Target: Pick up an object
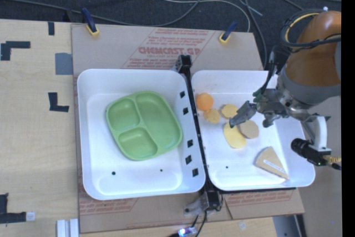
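Claw (256, 114) spread, holding nothing, hovering over right bin (302, 177) beside clustered food pieces: yellow slice (234, 137), tan piece (249, 129), orange ball (204, 101). Risk: tight cluster, fingers may pinch between pieces or nudge them, closing on nothing.

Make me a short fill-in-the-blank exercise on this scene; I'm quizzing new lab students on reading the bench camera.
1. The green divided plate lies in the ____ bin as the camera sees it.
2. The plate has ____ compartments.
3. The orange ball sits in the right bin, near the ____ between the bins.
4. The tan wedge lies near that bin's ____ right corner in the view.

Missing words: left; three; divider; lower
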`<control>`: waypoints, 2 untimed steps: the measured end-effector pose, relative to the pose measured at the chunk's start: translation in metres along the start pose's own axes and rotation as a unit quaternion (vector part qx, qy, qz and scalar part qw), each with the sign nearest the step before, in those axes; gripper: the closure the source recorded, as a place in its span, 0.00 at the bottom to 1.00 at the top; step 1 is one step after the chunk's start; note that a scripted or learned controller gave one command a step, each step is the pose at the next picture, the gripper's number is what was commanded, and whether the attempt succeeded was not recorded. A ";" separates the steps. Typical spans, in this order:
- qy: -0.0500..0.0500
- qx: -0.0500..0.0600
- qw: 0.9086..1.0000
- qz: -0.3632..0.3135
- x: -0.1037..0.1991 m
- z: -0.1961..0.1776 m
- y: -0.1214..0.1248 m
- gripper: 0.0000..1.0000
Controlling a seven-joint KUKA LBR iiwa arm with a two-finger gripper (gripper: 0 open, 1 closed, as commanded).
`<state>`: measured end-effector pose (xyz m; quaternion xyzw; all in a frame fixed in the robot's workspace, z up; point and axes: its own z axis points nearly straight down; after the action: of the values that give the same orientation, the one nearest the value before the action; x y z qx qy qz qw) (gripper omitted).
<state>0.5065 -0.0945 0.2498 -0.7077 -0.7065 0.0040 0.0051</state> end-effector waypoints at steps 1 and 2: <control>-0.001 -0.005 1.000 -0.002 0.000 -0.005 0.002 0.00; -0.001 -0.003 1.000 -0.001 -0.002 0.042 0.009 0.00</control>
<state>0.5152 -0.0966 0.2079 -0.7069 -0.7074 0.0022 0.0021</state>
